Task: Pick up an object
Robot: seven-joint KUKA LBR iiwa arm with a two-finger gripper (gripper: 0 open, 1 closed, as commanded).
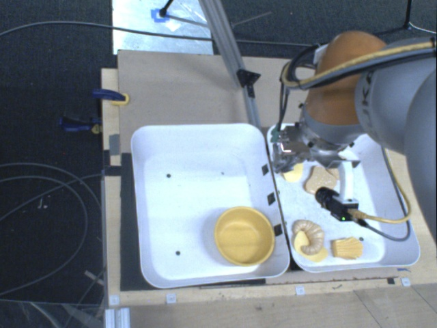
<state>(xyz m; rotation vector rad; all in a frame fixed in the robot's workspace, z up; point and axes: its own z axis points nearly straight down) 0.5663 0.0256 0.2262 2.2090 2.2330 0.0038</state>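
We look down at a slant on a bench that carries 2 shallow white bins side by side. The left bin holds 1 yellow bowl in its near right corner. The right bin holds 4 small food-like items: a pale yellow piece at the far left, a tan slice just right of it, a curled pastry nearer to us, and a ridged yellow piece beside that. The grey arm reaches in from the right. Its gripper sits low over the far left corner of the right bin, just beside the pale yellow piece, which we judge the likeliest target. Because that piece lies close to the bin wall and beside the tan slice, a grasp could catch the wall, nudge the slice, or slide off a flat item. The wrist hides the gripper's tips, so we cannot tell whether it is open or closed, or whether it touches anything. Part of the pale yellow piece is also covered.
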